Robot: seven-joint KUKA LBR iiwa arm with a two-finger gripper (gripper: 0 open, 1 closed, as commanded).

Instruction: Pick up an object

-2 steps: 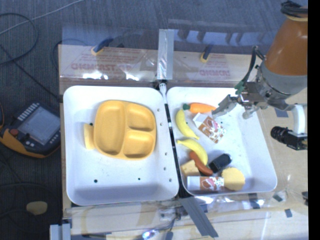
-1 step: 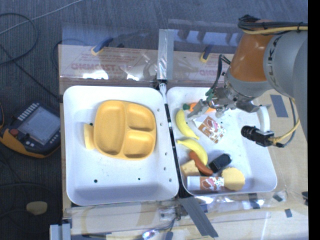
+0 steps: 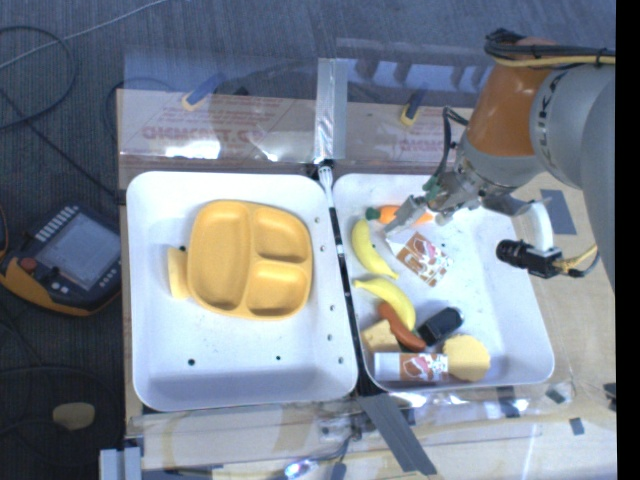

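My gripper (image 3: 412, 213) hangs over the far left part of the right bin (image 3: 520, 298), below the orange-banded wrist. Just left of it lies a small orange piece with a green tip (image 3: 380, 213). A white packet with red print (image 3: 426, 258) lies right under and in front of the gripper. Two bananas sit along the bin's left side, one (image 3: 368, 249) close to the gripper and another (image 3: 392, 294) nearer the front. I cannot see anything held in the gripper.
At the front of the right bin lie a black block (image 3: 440, 322), a red sausage (image 3: 402, 334), a yellow lump (image 3: 468, 354) and a red-labelled bottle (image 3: 420, 367). The left bin (image 3: 160, 368) holds a yellow divided plate (image 3: 250, 258). A ridge (image 3: 340, 268) separates the bins.
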